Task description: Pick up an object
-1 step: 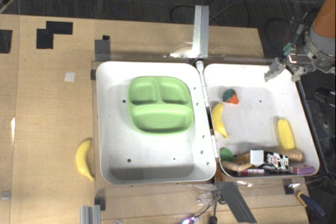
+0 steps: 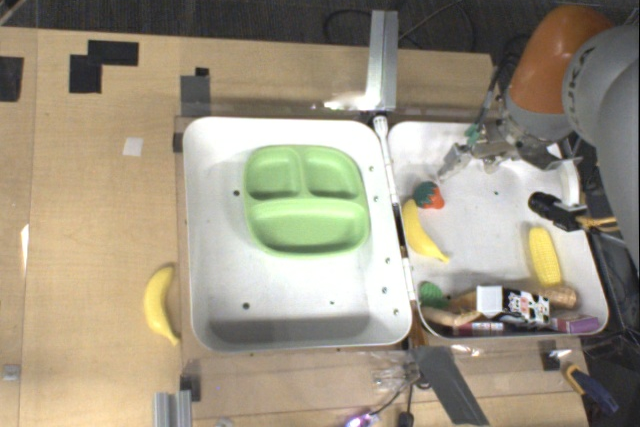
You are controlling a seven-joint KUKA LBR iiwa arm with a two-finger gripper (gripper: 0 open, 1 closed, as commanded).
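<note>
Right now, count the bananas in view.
2. One banana lies in the right bin by its left wall; another banana lies on the bench left of the left bin. Clutter may hide more.

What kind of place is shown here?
Probably a robotics lab bench: two white bins on a wooden table, a robot arm, and toy food such as a corn cob.

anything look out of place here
One banana lies on the bench outside the left bin, against its left wall, while the other toys, including a second banana, sit in the right bin.
</note>
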